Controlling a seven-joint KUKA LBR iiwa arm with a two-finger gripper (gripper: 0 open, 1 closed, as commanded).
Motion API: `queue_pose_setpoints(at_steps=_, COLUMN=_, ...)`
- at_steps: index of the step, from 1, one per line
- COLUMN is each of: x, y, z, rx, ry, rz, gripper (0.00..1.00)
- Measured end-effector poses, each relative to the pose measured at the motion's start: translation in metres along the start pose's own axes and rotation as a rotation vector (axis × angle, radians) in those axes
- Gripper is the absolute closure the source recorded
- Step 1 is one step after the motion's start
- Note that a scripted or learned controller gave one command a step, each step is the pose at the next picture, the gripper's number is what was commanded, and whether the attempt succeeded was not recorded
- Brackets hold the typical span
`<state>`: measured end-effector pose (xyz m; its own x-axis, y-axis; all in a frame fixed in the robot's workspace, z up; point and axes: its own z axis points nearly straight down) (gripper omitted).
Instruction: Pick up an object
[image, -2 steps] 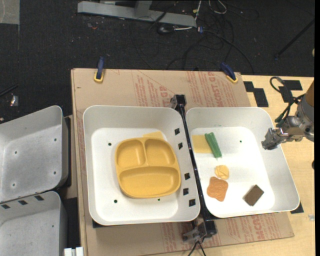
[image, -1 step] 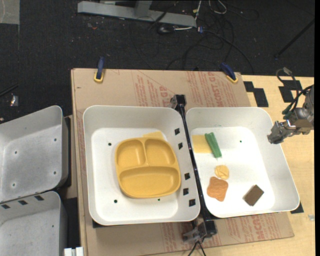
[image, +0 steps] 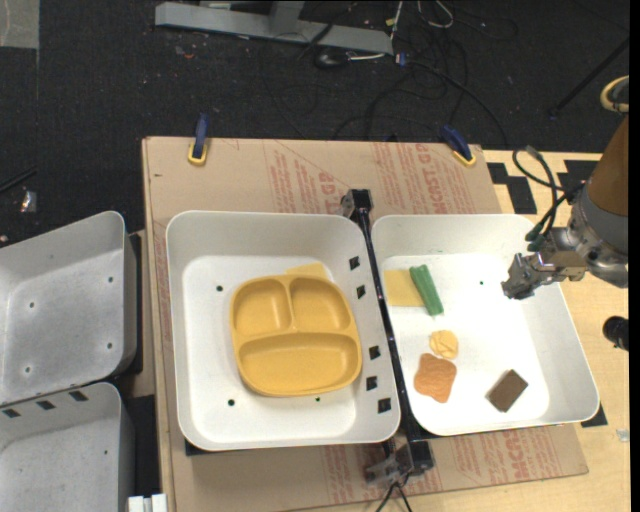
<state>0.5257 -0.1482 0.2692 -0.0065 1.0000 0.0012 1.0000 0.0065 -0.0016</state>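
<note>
The right bin (image: 560, 300) holds a green stick (image: 427, 289) lying on a pale yellow flat piece (image: 401, 287), a small round yellow-orange piece (image: 444, 344), an orange lumpy piece (image: 435, 378) and a brown block (image: 507, 390). My gripper (image: 520, 279) hangs over the right side of this bin, above bare floor, well to the right of the green stick and above the brown block in the view. Nothing shows between its fingers.
The left bin (image: 190, 300) carries a yellow three-compartment tray (image: 296, 335) with a pale yellow sheet (image: 312, 270) peeking from behind it. Black clips run along the divider (image: 372, 300) between bins. Grey metal trays (image: 60, 300) sit far left.
</note>
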Motion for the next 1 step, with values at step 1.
queue_pose_setpoints(at_steps=1, x=0.0439, y=-0.0023, z=0.0058, rx=0.0, ry=0.0, rz=0.0, gripper=1.0)
